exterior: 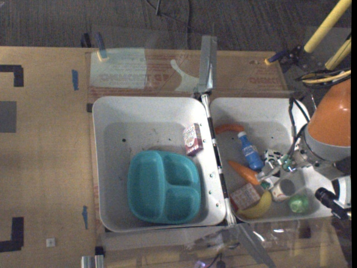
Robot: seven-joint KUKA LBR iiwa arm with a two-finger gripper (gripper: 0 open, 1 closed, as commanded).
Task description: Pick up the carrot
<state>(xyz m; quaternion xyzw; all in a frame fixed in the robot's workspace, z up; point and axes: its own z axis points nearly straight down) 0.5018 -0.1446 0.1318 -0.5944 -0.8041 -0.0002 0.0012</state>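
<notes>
The slim, tapered orange carrot [244, 172] lies slantwise on the right white bin's [252, 106] floor, just left of the pincer [277, 162], below a blue bottle [250, 151]. The pincer's state cannot be told.

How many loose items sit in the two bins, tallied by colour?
Orange: 2, the carrot and an orange piece by the right bin's far wall
Blue: 1, bottle
Teal: 1, divided plate
Yellow: 1, banana
Green: 1, small round item
Red and white: 1, small carton
Total: 7
</notes>
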